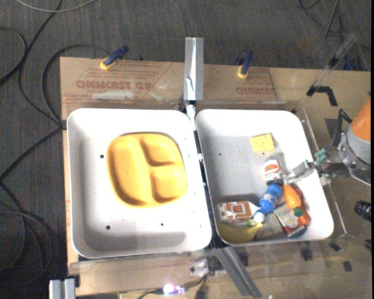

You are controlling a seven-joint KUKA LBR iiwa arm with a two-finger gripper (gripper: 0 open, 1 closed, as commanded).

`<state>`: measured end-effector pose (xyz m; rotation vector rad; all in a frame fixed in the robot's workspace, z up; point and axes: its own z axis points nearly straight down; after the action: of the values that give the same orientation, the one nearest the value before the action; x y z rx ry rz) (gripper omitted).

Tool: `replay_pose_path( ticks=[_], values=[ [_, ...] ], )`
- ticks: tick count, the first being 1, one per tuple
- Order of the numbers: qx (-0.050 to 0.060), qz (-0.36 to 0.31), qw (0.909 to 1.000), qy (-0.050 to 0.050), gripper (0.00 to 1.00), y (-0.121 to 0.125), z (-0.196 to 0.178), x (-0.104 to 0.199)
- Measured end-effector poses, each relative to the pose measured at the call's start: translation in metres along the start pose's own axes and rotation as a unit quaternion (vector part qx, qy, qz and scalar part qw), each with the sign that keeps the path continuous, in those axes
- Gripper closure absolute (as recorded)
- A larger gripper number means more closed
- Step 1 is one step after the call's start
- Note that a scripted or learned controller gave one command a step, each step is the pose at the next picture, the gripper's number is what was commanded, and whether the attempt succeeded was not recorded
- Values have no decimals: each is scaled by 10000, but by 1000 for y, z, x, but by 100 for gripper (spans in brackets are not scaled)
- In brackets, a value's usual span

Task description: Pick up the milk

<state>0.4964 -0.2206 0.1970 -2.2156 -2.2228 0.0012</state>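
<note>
At the right edge of the right bin (237, 126) my fingers (301, 171) reach in over the rim, above the heap in the near right corner; whether they are spread or pressed together I cannot tell. What seems to be the milk (234, 211), a small carton with an orange-brown front, lies near the bin's near wall, left of a blue bottle (269, 198) and touching a banana (240, 232). An orange compartment tray (148, 168) sits in the left bin (87, 217).

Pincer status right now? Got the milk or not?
Pincer: over the right bin's right side, above the clutter; open or closed cannot be told. Milk carton lies in the bin, ungrasped.
</note>
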Motion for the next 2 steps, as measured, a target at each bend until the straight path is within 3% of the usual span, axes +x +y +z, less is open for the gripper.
replay_pose_path(
  ticks=[1, 2],
  values=[
    [-83, -460, 9989, -44, 0, -8, 108, 61],
    [-71, -273, 9996, -33, 0, 31, 108, 114]
  ],
)
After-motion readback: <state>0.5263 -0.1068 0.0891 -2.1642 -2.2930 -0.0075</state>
